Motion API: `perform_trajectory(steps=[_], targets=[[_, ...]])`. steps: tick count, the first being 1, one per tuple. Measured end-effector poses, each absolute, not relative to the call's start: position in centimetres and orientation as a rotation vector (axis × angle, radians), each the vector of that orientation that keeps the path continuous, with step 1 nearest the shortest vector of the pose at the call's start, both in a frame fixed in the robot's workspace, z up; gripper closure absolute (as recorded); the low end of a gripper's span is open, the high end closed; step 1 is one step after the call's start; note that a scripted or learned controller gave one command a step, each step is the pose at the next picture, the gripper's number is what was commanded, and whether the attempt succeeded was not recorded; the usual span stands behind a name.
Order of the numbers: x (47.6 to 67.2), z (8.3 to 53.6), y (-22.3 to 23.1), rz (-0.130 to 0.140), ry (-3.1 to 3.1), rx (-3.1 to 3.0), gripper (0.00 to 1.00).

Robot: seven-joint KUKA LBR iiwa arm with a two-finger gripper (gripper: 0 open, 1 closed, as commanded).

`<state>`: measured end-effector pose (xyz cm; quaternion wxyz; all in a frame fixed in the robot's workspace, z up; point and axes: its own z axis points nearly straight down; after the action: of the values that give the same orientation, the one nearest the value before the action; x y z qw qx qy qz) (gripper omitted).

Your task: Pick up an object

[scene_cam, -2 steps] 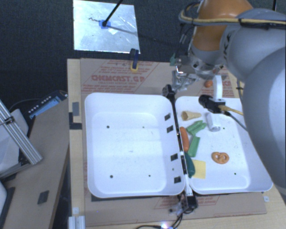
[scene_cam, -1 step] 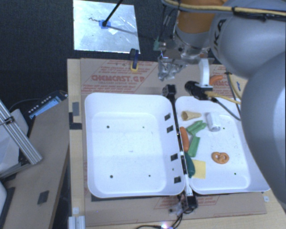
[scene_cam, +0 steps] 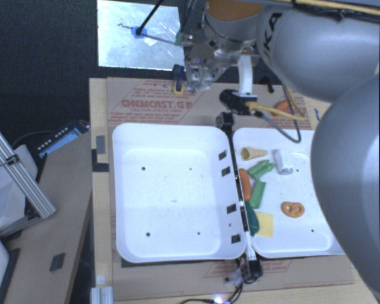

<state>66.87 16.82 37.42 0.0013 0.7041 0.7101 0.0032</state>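
**Inspector A:** Two shallow white bins side by side on the surface (scene_cam: 101, 196). Left bin (scene_cam: 172, 190) at centre of frame; right bin (scene_cam: 303, 237) at centre right, partly covered by the grey arm (scene_cam: 344, 154) coming in from the right edge.

**Inspector B:** Confirmed. Contents of the right bin?

**Inspector A:** Noted along its left half: a tan cone-shaped piece (scene_cam: 253, 154) near the top; just right of it a small silvery-white cylinder (scene_cam: 280, 161); below the cone a green piece (scene_cam: 259, 170), tilted; an orange carrot-like piece (scene_cam: 244, 183) against the divider; a second green piece (scene_cam: 257, 194) just beside the carrot. Lower down, a dark green piece (scene_cam: 253, 221) touching a yellow square (scene_cam: 264, 225). A pretzel (scene_cam: 292, 209) lying apart, toward the right.

**Inspector B:** Position of the hand?

**Inspector A:** Hand (scene_cam: 199, 80) at upper centre of frame, above the printed cardboard sheet (scene_cam: 154, 104) behind the bins, well apart from every item in the right bin. Orange band (scene_cam: 231, 9) seen at the very top edge. Nothing seen between the fingers. Spread or pressed together: cannot tell, detail too blurred.

**Inspector B:** Other items?

**Inspector A:** Small blue-and-yellow object (scene_cam: 178, 80) just left of the hand. Black fixture (scene_cam: 234, 101) with cable beyond the divider. Reflective panel (scene_cam: 127, 32) at upper left.
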Motion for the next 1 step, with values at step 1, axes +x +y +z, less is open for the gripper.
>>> perform_trajectory(steps=[1], targets=[[66.87, 31.38, 21.03, 0.003, 2.226, 2.215, 1.0]])
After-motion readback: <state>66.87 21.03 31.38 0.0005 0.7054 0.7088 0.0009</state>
